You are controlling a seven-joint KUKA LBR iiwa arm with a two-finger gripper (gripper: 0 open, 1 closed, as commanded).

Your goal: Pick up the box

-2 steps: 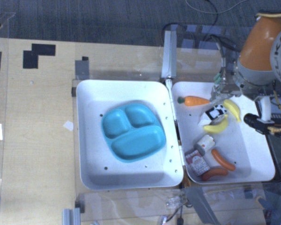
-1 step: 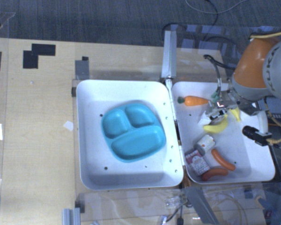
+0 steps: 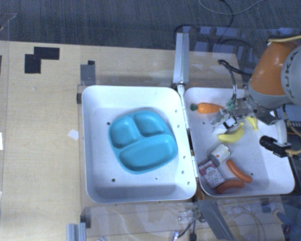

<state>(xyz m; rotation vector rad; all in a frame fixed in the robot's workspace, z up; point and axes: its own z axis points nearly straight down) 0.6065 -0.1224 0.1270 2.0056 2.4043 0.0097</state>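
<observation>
Nearest, the box (image 3: 211, 173) lies flat at the right bin's (image 3: 283, 185) front corner, crowded by two sausages (image 3: 233, 177) and a white bottle (image 3: 220, 153), so little room surrounds it. Farther back, the end effector (image 3: 232, 115) hangs low above the banana (image 3: 233, 135), apart from the box; I cannot tell its finger state. The arm slants in from the right.

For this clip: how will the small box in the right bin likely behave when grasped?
The box looks like thin printed carton, so probably light and crushable. It lies flat, so rolling seems unlikely. Hot dogs lie close beside it, so a closing gripper might nudge them.
</observation>
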